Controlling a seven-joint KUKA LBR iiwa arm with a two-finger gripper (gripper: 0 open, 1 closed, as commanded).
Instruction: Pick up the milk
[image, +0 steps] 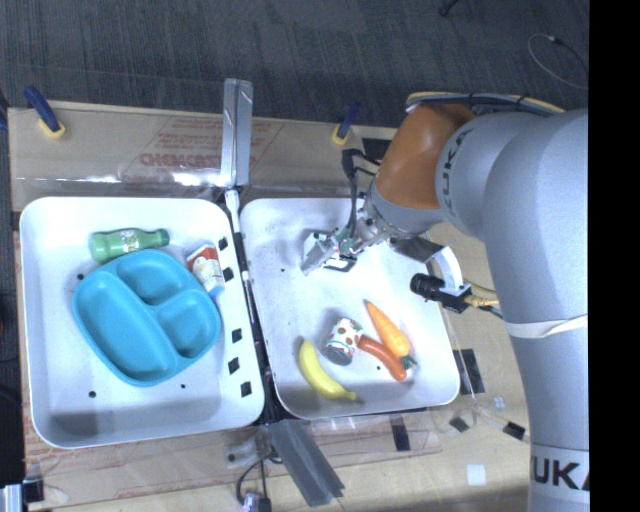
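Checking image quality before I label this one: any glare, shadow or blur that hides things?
Camera view: sharp overall; the tool casts a faint shadow on the right bin; the plastic sheet behind the bins shows mild glare; the milk carton by the blue plate is small, label unreadable.

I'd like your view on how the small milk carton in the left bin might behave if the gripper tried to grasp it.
The milk carton lies tilted between the blue divided plate and the bin wall, so it may slide or pivot when touched. It looks like small, thin card: probably light and easily squashed. The gripper is over the right bin.

One green bottle (128, 241), one blue divided plate (146, 316), one milk carton (206, 268), one banana (322, 372), one carrot (386, 327), two white bins (40, 400)
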